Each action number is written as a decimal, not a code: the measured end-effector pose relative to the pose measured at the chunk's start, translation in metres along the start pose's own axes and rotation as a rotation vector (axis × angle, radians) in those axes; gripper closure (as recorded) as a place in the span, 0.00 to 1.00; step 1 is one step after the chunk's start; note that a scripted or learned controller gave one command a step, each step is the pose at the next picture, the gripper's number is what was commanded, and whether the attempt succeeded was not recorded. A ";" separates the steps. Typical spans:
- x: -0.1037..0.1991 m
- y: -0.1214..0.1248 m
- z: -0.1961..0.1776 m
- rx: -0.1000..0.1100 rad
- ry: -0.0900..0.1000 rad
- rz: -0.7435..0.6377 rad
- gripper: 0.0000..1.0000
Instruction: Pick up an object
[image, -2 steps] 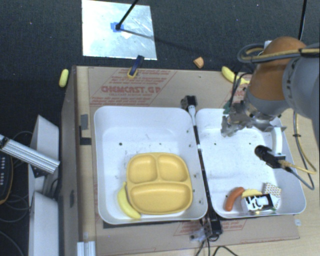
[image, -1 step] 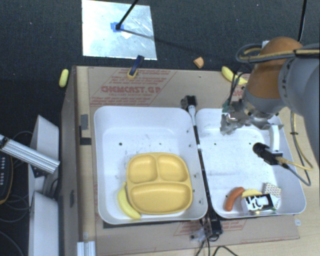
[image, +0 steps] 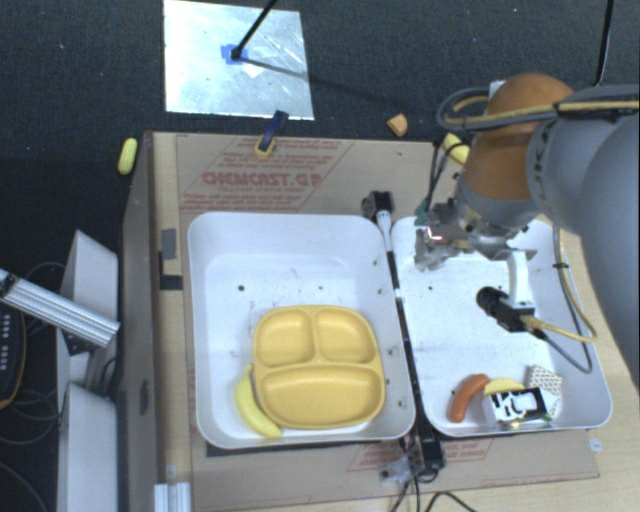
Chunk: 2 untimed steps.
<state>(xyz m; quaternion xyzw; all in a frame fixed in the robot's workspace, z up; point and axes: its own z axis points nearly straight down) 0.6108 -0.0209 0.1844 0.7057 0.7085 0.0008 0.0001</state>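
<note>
- Cardboard-topped tabletop (image: 260, 165) over dark floor (image: 60, 80).
- Left bin (image: 215, 300): yellow tray (image: 318, 365) near the front, banana (image: 250, 405) touching its lower-left edge.
- Right bin (image: 590, 390): gripper (image: 428, 250) over the far-left corner, grip state impossible to tell.
- Front edge: orange sausage (image: 467, 397) just beside black-and-white box (image: 520, 405), well apart from gripper.

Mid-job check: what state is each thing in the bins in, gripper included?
gripper: over the right bin's far left corner, apart from the objects.
yellow divided plate: flat, right way up, compartments empty, in the left bin.
banana: lying against the plate's near left edge.
sausage: lying flat, right bin's near side.
black-and-white box: beside the sausage, untouched.
</note>
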 end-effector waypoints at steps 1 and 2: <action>-0.034 -0.051 -0.048 -0.001 -0.002 0.003 1.00; -0.004 -0.026 -0.037 0.000 0.000 0.000 1.00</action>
